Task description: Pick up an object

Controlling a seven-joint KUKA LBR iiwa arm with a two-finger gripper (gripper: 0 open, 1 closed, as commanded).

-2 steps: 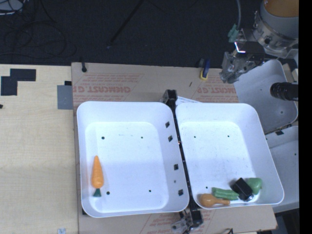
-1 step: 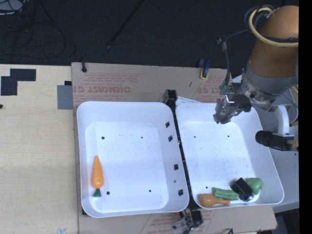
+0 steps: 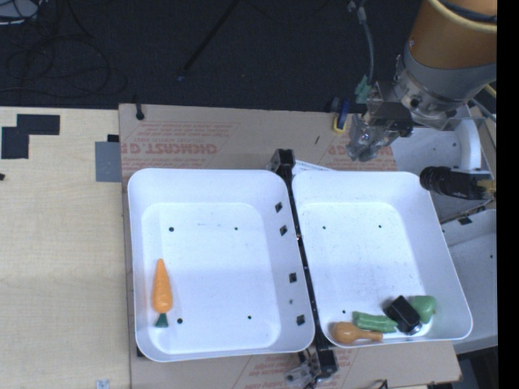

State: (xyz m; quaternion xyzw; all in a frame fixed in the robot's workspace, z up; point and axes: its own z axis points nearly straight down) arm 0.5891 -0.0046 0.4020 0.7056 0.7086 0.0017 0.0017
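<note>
While its opening is unclear, the pincer (image 3: 366,146) hovers above cardboard (image 3: 211,140) behind two white bins (image 3: 207,186).

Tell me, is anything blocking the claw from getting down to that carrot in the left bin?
Nothing visible does. The claw hangs above the far edge of the right bin, while the carrot lies by itself near the left bin's near-left corner. Only bare bin floor and the divider between the bins lie between them.
</note>
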